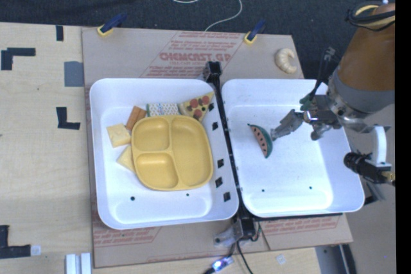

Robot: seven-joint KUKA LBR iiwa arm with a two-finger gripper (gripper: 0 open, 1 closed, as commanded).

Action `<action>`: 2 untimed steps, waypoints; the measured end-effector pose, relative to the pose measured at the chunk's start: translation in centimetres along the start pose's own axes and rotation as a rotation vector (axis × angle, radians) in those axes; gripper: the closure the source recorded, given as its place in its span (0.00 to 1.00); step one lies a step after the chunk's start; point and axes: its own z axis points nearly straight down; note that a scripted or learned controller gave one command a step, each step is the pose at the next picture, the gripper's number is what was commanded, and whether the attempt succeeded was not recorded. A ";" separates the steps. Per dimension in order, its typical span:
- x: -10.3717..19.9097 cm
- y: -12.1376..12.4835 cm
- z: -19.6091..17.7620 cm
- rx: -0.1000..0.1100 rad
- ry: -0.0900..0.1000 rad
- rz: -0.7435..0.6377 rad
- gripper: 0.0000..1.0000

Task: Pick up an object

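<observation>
At nine o'clock of the tool (277, 133) lies the watermelon slice (262, 140) — touching its tip; the grip itself I cannot tell.

One fixed camera looks down on the bench from above at a slant; both white bins, the left bin (103, 157) and the right bin (321, 189), sit mid-frame at moderate range; the arm (366, 67) enters from the right edge.

Even bright light, soft focus, faint shadows
</observation>
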 end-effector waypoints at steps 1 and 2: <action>0.0 0.2 -0.4 -0.008 -0.001 -0.002 0.00; 0.0 0.5 4.1 -0.004 -0.001 -0.001 0.00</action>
